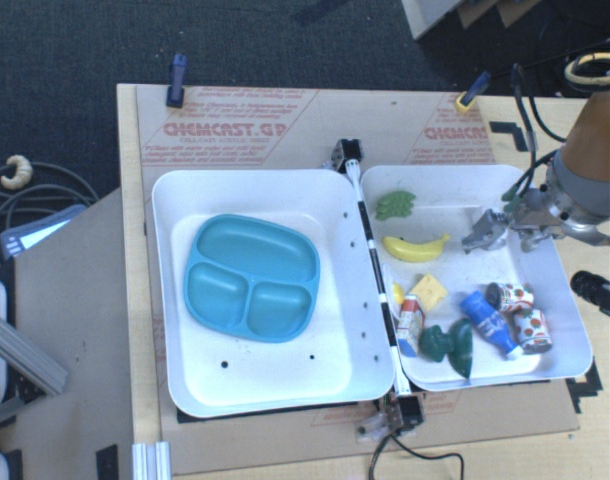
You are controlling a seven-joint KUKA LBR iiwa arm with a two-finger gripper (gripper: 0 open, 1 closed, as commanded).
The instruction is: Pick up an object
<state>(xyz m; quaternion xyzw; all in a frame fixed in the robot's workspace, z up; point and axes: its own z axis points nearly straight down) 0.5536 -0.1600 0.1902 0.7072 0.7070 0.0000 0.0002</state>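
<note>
Reaching in from the right, the gripper [497, 230] hangs over the right bin [577, 353], near that bin's far right part. Its two gray fingers [482, 234] point to the left and look spread apart, with nothing between them. Behind them, the gray arm [582, 190] goes off toward the right edge, and its orange band [595, 140] shows above the wrist. A yellow banana [416, 248] lies in the right bin, just left of the fingers and a little nearer the front, and it does not touch them. A green leafy toy [395, 205] sits behind the banana, close to the wall between the bins. More toward the front, below the gripper, lies a blue bottle [487, 322], with two small red and white cans [518, 315] just to its right. A yellow wedge like cheese [429, 293] sits left of the bottle, and a small red and white tube [409, 320] lies beside the wedge by the middle wall. Two dark green toys [448, 344] rest at the front of the bin. All of these are apart from the gripper. The left bin [175, 268] holds a blue tray [251, 277] with three sections, lying flat.
</note>
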